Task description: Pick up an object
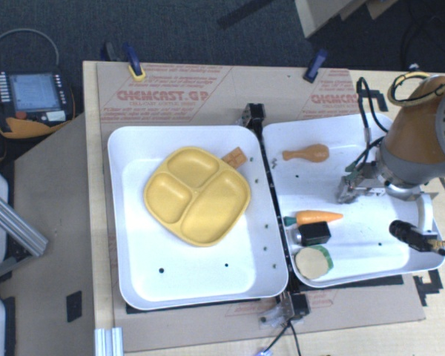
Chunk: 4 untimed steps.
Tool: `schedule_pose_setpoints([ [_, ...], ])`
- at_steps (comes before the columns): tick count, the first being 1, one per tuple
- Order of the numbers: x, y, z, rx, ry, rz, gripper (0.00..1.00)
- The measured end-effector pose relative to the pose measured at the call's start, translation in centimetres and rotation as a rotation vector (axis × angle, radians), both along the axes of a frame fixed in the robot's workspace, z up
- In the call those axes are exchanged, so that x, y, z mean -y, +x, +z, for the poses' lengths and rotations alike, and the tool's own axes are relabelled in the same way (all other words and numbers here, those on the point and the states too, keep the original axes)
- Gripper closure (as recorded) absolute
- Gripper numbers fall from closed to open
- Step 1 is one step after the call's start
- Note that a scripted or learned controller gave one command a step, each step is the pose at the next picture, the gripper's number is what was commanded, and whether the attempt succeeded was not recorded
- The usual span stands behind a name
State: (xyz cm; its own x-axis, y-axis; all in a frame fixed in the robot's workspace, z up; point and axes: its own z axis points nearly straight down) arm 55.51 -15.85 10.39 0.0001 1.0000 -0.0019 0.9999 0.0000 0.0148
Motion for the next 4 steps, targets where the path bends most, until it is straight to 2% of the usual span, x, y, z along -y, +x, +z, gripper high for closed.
schedule_pose_setpoints([
  [1,0.4,-0.3,6.3,-0.008,-0.001,0.0,1.0],
  [2,0.4,-0.2,11.4,-0.007,-0.001,0.001,1.0],
  [3,-5.5,-0.1,10.7,-0.017,0.005,0.006,1.0],
  [4,-11.0,-0.5,12.0,-0.015,0.005,0.007,1.0],
])
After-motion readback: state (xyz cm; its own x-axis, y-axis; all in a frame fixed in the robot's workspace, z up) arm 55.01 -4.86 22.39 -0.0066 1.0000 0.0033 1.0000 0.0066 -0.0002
